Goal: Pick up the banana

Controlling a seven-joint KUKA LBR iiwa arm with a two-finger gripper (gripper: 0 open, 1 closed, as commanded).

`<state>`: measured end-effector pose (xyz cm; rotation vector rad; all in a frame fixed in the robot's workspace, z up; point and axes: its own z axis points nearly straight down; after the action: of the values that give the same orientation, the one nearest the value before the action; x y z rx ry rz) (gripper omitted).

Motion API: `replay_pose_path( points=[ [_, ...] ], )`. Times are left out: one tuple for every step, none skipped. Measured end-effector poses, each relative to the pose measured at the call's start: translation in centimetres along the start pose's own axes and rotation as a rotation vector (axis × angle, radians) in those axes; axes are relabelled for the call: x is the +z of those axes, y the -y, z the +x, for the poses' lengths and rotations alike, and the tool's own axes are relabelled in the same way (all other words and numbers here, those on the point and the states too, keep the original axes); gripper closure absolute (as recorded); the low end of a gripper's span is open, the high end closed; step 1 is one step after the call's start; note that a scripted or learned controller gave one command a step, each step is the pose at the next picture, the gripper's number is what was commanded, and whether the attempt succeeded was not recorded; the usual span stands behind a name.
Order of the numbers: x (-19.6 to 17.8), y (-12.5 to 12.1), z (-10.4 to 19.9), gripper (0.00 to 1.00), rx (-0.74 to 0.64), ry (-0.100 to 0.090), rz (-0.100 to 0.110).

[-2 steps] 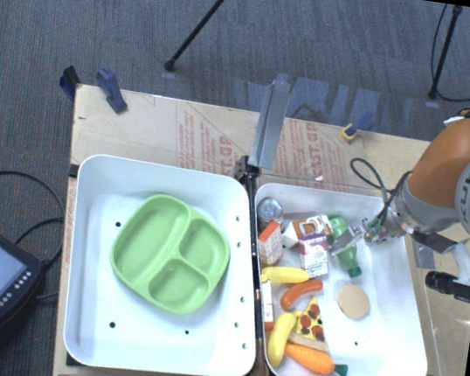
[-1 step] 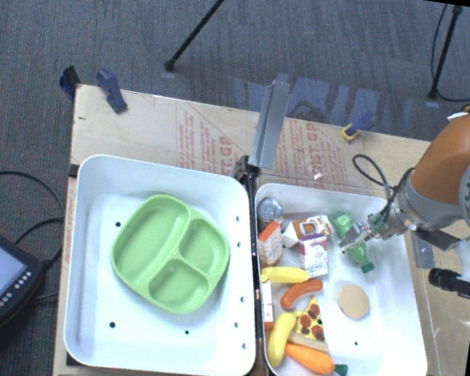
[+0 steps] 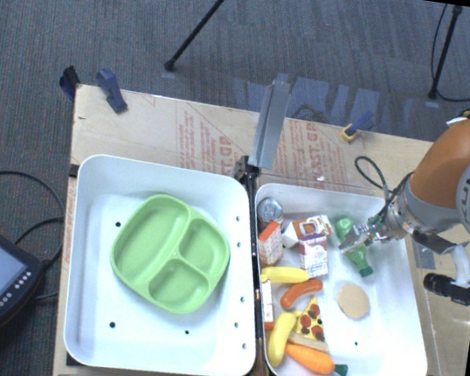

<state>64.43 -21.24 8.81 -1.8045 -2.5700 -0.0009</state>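
The bench is a flat brown board printed with faded red lettering, reversed and not legible; on it sit two shallow, glossy white bins with rounded corners, and the right bin serves as landmark here; the left bin touches its left side and carries a smooth lime-green plastic plate with three moulded compartments; the grey arm with its rounded orange band leans over the right bin's upper right corner; its gripper hangs low inside the bin near the back wall, just above a small green piece, and whether its fingers are spread or pressed together cannot be told; the banana, yellow, smooth and curved, lies toward the bin's left wall, just above a glossy red sausage; a second yellow curved fruit lies near the front wall beside a pizza wedge and an orange carrot; a flat tan disc rests mid-bin; two small cartons bear print too small to read.
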Motion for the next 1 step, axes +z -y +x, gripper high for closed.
replay_pose_path(
  points=[
    [0.12,-1.20,3.46,1.00,0.068,-0.002,0.003]
  ],
)
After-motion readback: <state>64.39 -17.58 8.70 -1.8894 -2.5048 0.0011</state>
